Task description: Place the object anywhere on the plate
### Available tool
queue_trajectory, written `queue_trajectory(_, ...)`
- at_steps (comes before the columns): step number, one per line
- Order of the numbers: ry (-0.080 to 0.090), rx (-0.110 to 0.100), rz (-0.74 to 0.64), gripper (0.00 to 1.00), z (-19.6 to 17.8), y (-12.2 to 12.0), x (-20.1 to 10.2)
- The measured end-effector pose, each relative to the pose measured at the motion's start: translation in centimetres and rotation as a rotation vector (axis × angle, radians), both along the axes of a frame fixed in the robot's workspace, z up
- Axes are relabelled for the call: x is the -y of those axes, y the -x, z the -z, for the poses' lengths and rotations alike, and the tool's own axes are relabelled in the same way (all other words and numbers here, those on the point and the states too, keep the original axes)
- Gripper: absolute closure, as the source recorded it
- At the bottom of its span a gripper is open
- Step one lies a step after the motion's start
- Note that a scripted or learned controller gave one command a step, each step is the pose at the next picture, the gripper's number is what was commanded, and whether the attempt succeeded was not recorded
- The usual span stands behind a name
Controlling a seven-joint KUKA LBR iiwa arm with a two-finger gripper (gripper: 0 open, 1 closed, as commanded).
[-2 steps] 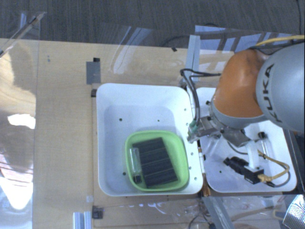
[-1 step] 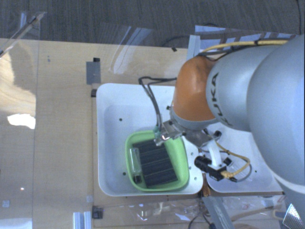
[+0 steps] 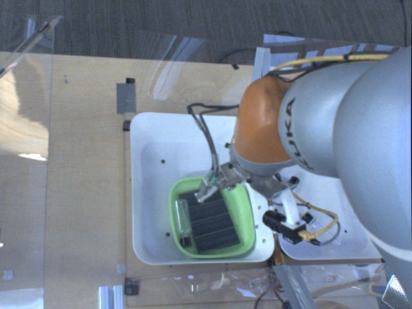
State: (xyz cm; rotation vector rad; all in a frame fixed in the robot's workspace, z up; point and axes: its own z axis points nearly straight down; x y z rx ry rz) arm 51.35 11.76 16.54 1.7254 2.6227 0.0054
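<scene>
Plainly the black ribbed block [image 3: 211, 224] lies flat on the green plate [image 3: 243, 211] in the left bin [image 3: 151, 172]. Its long axis runs near to far, slightly slanted, and its far end sits under the hand [image 3: 211, 187]. Whether the hand is apart or clamped cannot be told. If clamped, a rising arm could drag the block off.

Open passage is offered over the upper and left floor of the left bin [image 3: 154, 166]. Its lower right part is taken up by a green plate [image 3: 175, 205], mostly covered by a black ribbed block [image 3: 212, 224]. The plate's upper edge is overhung by the gripper [image 3: 210, 188], and the right bin [image 3: 351, 246] is largely blocked by the arm [image 3: 335, 121].
</scene>
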Motion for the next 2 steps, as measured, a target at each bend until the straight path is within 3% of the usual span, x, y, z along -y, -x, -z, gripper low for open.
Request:
queue_trajectory(1, -0.002, 0.006, -0.003, 1.00, -1.14, -0.22, -0.10)
queue_trajectory(2, -0.002, 0.006, -0.002, 0.00, -1.14, -0.22, -0.08)
